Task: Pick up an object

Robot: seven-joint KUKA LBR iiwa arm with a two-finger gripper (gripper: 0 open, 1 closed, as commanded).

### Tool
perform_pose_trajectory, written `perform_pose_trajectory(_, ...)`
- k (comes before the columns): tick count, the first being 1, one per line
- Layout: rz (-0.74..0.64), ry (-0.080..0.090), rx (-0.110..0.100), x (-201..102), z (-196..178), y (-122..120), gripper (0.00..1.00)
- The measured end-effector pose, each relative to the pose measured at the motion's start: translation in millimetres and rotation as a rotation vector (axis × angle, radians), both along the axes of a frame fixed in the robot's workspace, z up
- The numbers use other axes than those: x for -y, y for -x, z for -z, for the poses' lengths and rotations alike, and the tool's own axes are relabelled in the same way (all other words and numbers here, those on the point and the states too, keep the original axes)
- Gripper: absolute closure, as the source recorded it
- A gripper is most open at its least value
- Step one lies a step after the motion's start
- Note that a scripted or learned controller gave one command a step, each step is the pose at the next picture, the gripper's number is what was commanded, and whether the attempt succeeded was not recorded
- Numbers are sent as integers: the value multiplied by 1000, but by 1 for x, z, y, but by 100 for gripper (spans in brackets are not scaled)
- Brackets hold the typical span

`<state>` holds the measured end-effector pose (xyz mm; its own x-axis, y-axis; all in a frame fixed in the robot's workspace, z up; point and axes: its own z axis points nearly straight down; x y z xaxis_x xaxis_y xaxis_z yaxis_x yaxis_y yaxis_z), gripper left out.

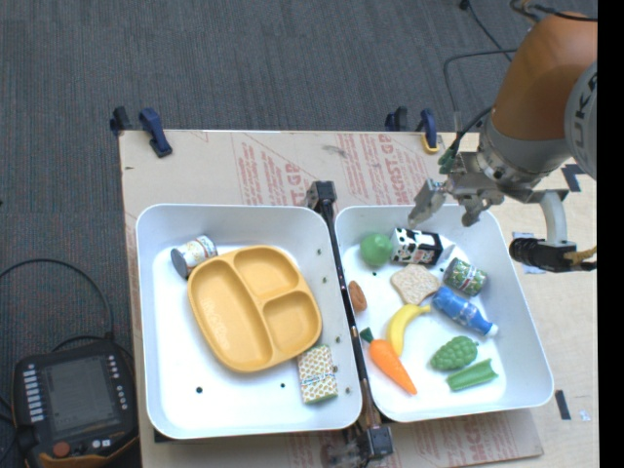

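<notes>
Tool (450, 206) hangs spread, gripping nothing; the carton (417, 247) lies just below it, beside the green ball (375, 249). Probably light, stiff and boxy — pinch across its flat sides.

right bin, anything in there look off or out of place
Mostly an ordinary jumble of toy food. One oddity: the small brown piece lies up against the left wall of the right bin, by the divider, apart from the bread slice and banana. Nothing looks spilled or damaged.
</notes>
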<state>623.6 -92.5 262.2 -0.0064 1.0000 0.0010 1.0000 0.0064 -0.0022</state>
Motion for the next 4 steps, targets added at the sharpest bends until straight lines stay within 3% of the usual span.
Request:
perform_pose_trajectory(1, 4, 0, -2, 2, 174, -20, 0)
perform_pose_trajectory(2, 6, -1, -10, 3, 164, -19, 100)
perform_pose_trajectory(3, 5, -2, -6, 2, 164, -20, 0)
perform_pose_trajectory(4, 9, 1, 2, -5, 174, -5, 0)
